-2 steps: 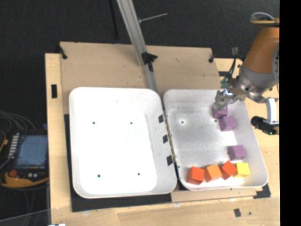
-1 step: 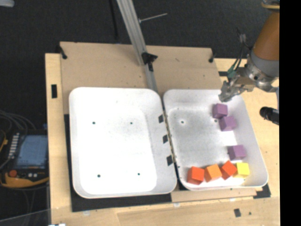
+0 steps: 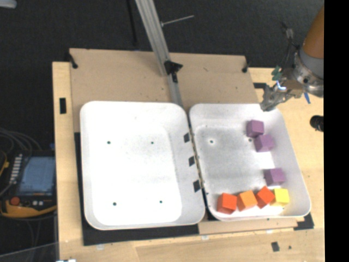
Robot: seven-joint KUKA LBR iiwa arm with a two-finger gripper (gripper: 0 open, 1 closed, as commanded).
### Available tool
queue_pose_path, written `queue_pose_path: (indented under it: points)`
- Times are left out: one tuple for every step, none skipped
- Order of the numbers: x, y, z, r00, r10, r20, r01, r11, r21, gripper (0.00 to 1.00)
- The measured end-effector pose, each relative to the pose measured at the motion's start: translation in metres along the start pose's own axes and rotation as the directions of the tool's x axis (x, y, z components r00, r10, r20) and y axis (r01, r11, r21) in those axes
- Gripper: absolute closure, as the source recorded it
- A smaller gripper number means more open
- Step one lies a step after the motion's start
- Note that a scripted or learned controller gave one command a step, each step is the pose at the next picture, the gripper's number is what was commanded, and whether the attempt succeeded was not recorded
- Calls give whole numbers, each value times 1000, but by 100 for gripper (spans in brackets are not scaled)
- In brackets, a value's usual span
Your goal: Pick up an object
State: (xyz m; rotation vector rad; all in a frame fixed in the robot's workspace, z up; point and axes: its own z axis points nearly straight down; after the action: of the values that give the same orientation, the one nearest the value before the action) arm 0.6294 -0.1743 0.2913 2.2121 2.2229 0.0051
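The right bin (image 3: 223, 146) holds several small cubes. Two purple cubes (image 3: 254, 127) (image 3: 265, 142) lie close together near its far right side, and a third purple cube (image 3: 275, 176) sits lower down by the right wall. Along the front wall runs a row: a red-orange cube (image 3: 227, 202), an orange cube (image 3: 247, 200), another red-orange cube (image 3: 265, 196) and a yellow cube (image 3: 281, 195). My gripper (image 3: 271, 100) hangs over the bin's far right corner, up and to the right of the nearest purple cube, with nothing seen in it.
The left bin (image 3: 131, 162) lies beside the right one, joined by dark clips at the middle. A slanted metal pole (image 3: 155, 34) rises behind the bins. A brown board (image 3: 125, 75) covers the bench behind them.
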Motion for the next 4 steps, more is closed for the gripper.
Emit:
queue_pose_path:
  points:
    - [48,6,-3,1000,-1,-2,1,1000,5,100]
    - [90,8,11,1000,0,-1,0,1000,7,100]
    - [151,12,15,1000,-2,-3,2,1000,9,100]
    - [200,21,14,1000,-2,-3,2,1000,4,100]
